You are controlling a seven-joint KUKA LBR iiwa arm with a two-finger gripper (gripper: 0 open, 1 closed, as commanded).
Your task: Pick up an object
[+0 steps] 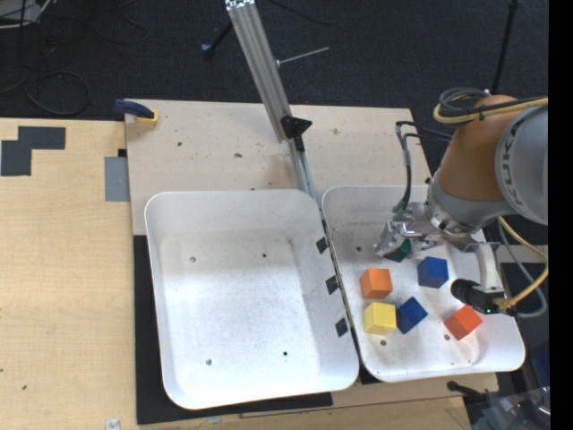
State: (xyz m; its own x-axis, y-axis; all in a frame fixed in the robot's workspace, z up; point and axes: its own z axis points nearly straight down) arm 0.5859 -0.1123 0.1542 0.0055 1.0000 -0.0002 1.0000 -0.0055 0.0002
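Green object [399,251]: under claw [395,245], axis unreadable | claw: grip state cannot be told | right bin [501,352]

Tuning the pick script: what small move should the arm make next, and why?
Probably lower the tool straight onto the green thing partly hidden under it in the right bin. The orange cube and blue cube lie apart from it, so the descent looks clear.

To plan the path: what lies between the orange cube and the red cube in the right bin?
In the camera view, a blue cube lies between the orange cube and the red cube, slightly below their line.
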